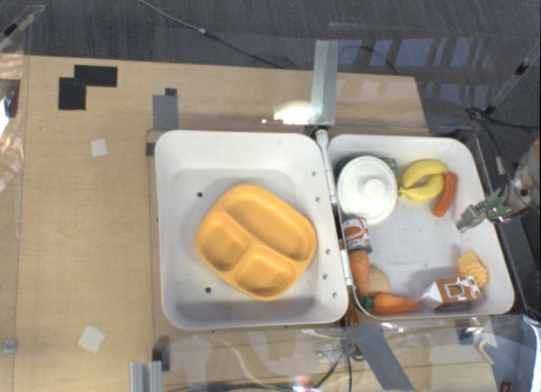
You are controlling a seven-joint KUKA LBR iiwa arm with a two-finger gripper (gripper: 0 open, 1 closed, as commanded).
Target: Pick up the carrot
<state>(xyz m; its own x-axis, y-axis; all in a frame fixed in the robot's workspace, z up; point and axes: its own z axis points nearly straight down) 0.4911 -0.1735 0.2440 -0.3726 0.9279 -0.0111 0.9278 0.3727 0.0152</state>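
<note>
A wooden bench (76, 238) is seen from above, with black tape marks (84, 84) at its far left. Two white bins are set side by side on it. In the left bin (182, 162) a yellow divided plate (256, 240) lies near the middle, tilted slightly in plan, its three compartments bare.

The right bin (423, 247) holds several things. Against its left wall a small bottle (355, 235) with a white and red label lies along the wall, and just nearer than it a short orange piece (361, 274) and a pale roundish item (378, 280) are found touching each other. The carrot (394, 303) lies at the near edge of this bin, left of centre, pointing left to right, just beside those pieces. A white round lidded cup (368, 187) stands at the far left of the bin. To its right a banana (423, 180) is seen, and a reddish sausage-like item (445, 194) rests just beside it. In the near right corner a small carton (456, 291) and a waffle-like piece (473, 269) lie together.

The gripper (475, 213) is seen over the bin's right rim, well apart from the carrot. Nothing is seen in it; how far the fingers stand apart cannot be told.
</note>
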